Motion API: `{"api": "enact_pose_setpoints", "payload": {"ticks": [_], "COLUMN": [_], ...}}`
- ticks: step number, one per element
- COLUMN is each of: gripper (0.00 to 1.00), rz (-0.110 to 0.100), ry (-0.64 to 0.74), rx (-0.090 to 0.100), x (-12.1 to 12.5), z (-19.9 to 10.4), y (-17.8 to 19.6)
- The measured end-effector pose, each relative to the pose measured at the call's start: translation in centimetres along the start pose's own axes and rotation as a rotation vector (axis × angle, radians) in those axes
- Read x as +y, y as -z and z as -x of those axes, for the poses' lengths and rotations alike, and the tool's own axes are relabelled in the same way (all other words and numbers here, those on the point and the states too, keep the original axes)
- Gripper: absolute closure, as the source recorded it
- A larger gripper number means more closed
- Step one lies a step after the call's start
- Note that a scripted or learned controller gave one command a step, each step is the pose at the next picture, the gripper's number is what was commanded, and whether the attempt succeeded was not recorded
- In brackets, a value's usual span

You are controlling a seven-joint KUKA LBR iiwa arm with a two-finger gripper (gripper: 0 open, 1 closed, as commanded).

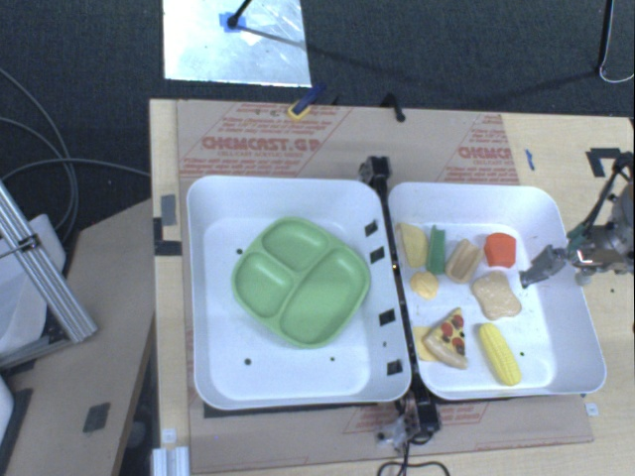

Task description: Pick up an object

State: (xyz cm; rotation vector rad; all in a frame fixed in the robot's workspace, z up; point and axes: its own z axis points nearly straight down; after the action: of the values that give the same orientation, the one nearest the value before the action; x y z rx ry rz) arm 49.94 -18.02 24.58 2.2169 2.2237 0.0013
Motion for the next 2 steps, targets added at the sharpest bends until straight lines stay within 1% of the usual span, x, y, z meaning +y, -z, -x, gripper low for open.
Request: {"api": "enact_pose_setpoints", "payload": {"ticks": [1,2], "gripper": [0.0,0.0], "rz": [0.006,-0.01], "ry": [0.01,0.001], "rx": [0.002,0.002], "x": [5.4,8.7], "z": [-6.8,-6.1], "y": [2.4,-13.3]}}
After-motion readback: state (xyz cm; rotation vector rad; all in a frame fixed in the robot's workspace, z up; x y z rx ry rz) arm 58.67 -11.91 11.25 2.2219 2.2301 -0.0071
